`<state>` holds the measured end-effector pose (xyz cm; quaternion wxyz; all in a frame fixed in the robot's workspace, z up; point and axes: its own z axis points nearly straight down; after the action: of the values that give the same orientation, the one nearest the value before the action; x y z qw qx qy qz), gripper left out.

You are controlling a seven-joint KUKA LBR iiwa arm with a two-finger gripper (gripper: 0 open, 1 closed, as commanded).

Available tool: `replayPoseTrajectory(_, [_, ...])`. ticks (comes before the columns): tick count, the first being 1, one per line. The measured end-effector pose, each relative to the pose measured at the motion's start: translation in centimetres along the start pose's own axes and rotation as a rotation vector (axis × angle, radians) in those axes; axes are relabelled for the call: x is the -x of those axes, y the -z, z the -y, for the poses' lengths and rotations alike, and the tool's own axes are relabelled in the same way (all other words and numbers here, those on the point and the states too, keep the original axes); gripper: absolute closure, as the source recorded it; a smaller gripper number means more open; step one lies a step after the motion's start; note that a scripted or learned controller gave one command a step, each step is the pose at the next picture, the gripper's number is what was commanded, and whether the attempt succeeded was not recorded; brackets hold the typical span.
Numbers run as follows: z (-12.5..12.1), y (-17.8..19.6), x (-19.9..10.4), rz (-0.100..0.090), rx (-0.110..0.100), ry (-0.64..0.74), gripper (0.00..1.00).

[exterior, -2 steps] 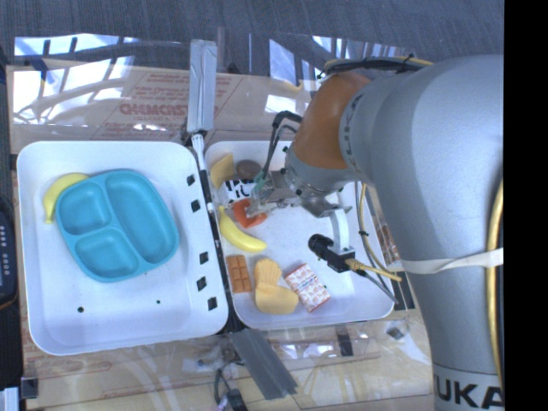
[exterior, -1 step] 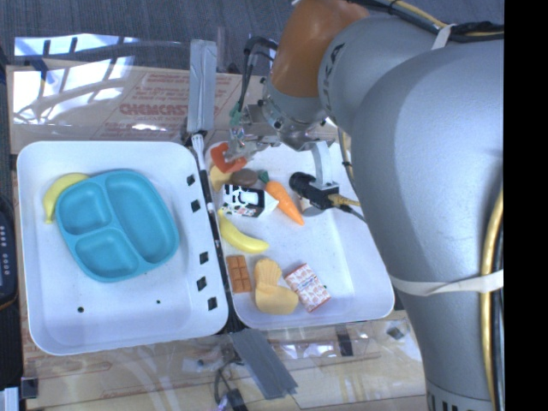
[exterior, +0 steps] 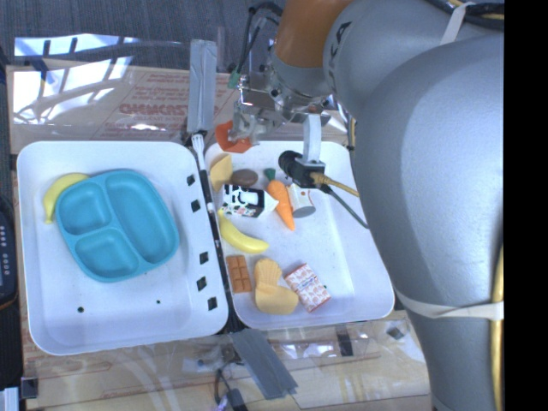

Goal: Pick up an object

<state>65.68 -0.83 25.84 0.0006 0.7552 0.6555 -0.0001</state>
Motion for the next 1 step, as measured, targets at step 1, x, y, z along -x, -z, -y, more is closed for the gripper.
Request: replayPoseTrajectory(1, [14.60,-3.92,1.06,-0.001,-0.008,0.208,1.00])
